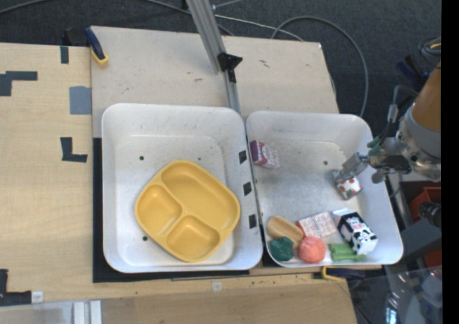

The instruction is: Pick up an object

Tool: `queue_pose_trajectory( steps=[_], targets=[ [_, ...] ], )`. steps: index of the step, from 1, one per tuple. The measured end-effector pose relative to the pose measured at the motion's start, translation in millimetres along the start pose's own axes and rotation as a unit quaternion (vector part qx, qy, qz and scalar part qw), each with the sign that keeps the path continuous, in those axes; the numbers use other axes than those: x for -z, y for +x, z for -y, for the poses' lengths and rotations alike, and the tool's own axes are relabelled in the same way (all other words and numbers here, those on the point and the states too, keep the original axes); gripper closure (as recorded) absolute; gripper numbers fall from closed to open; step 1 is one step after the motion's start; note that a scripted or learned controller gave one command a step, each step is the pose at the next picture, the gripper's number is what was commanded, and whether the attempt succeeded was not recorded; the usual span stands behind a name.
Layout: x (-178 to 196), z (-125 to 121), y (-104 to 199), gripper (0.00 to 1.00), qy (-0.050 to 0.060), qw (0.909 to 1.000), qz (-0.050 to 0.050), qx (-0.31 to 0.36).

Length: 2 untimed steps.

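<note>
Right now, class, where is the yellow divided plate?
In the camera view, the yellow divided plate lies in the left white bin, toward its front, across the divider from the food toys in the right bin.

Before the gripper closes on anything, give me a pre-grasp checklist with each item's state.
1. Gripper over the right bin: ok.
2. Small red-and-white object right below the gripper: ok.
3. Object between the fingers: cannot tell.
4. Space around that object, apart from the pile at the bin's near edge: ok.
5. Yellow divided plate in the left bin, out of the arm's way: ok.
</note>
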<state>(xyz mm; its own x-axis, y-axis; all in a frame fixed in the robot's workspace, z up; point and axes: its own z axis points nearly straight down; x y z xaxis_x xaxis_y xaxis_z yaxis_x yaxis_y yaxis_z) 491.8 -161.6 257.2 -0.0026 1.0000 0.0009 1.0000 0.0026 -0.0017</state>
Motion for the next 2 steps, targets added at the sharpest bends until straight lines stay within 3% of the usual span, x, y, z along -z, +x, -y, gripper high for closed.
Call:
queue_pose_trajectory(
  steps=[1, 2],
  targets=[
    [0, 0, 0, 0.0, 0.0, 1.0, 0.0, 0.0],
    [-58, -4, 5, 0.0, 0.003, 1.0, 0.0, 0.0]
  ],
)
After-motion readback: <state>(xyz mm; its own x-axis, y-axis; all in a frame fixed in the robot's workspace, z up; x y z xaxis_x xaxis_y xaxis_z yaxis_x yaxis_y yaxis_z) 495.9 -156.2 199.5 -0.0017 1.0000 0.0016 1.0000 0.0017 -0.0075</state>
